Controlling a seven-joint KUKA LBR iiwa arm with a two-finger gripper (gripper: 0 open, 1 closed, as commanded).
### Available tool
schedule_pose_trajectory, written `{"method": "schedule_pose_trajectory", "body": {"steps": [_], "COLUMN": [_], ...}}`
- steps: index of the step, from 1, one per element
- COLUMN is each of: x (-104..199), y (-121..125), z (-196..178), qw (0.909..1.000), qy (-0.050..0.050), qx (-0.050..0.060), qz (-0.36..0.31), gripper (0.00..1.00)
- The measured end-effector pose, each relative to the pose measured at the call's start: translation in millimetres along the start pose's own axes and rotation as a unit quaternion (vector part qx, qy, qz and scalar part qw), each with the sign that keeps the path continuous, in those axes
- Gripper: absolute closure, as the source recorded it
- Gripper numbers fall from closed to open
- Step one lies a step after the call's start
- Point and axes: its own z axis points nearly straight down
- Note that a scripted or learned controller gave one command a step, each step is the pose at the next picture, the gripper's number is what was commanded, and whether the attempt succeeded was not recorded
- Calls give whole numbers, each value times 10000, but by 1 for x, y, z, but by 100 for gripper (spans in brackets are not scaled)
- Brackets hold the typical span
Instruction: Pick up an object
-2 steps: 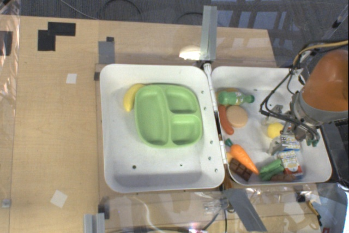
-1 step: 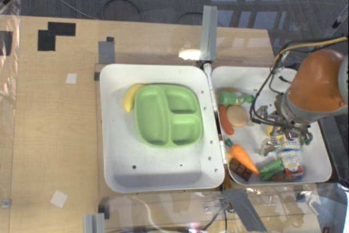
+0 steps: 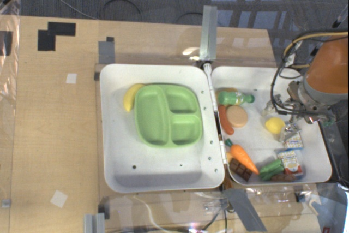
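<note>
The right bin (image 3: 322, 172) holds several toy foods: a green bottle (image 3: 235, 98), a red sausage (image 3: 225, 120), a tan round bun (image 3: 237, 116), a yellow lemon (image 3: 274, 126), a carrot (image 3: 243, 157), a chocolate piece (image 3: 240, 169), a green vegetable (image 3: 271, 169) and two small cartons (image 3: 289, 161). My gripper (image 3: 292, 129) hangs low over the right side of this bin, just right of the lemon and above the upper carton (image 3: 293, 142). The orange band and wrist hide what lies beneath them.
The left bin (image 3: 117, 166) carries a green divided plate (image 3: 166, 115) with a yellow banana (image 3: 131, 97) at its upper left edge. A metal divider post (image 3: 208, 35) stands between the bins at the back. Cables loop around the wrist at the right.
</note>
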Motion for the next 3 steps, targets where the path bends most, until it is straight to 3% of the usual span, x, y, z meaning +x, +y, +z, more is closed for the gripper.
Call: {"method": "schedule_pose_trajectory", "body": {"steps": [1, 2, 3], "x": [20, -19, -25], "y": [41, 74, 74], "z": [-2, -1, -17], "qw": [9943, 9943, 9941], "qy": [-10, -26, -103], "qx": [19, 15, 52], "qz": [-1064, -1064, -1075], "gripper": [0, 0, 100]}}
